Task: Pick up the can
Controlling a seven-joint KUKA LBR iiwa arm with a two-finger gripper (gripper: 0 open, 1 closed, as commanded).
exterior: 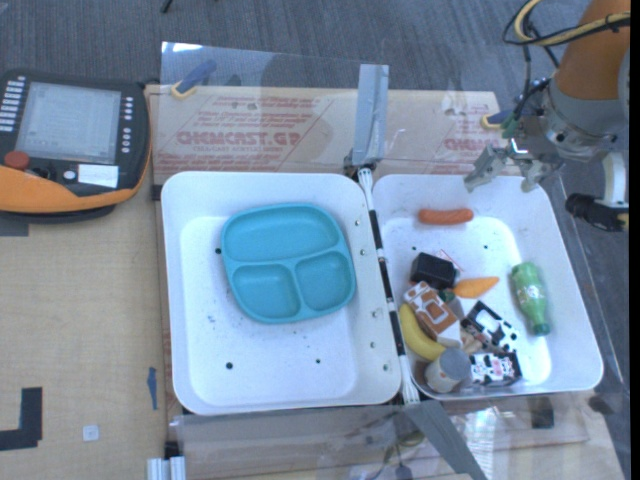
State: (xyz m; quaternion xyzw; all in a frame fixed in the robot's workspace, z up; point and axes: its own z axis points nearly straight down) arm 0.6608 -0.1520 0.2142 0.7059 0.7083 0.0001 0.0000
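While the arm (pixel 590 58) reaches in over the far right corner of the right bin (pixel 570 298), its tool (pixel 508 171) hangs above that bin's far rim with its 2 fingers spread apart and nothing between them. 2 white bins sit side by side on the tabletop (pixel 80 308). Taking the right bin as landmark, the left bin (pixel 190 298) touches its left wall and holds 1 blue divided plate (pixel 288 261) with 3 compartments.

Inside the right bin lie 1 sausage (pixel 445 216) near the far wall, 1 green bottle (pixel 530 296) toward the right wall, 1 carrot (pixel 476 287) around the middle, 1 small black block (pixel 432 269) just left of the carrot, 1 banana (pixel 417 334) along the left wall, and 1 brown and white carton (pixel 433 309) touching the banana. The can (pixel 446 370), 1 grey cylinder, rests at the bin's near left corner, just beside the banana's end and well apart from the tool. Next to it sit 2 black and white patterned pieces (pixel 492 340).

Well to the left of both bins, 1 control pendant (pixel 70 143) lies on the tabletop.
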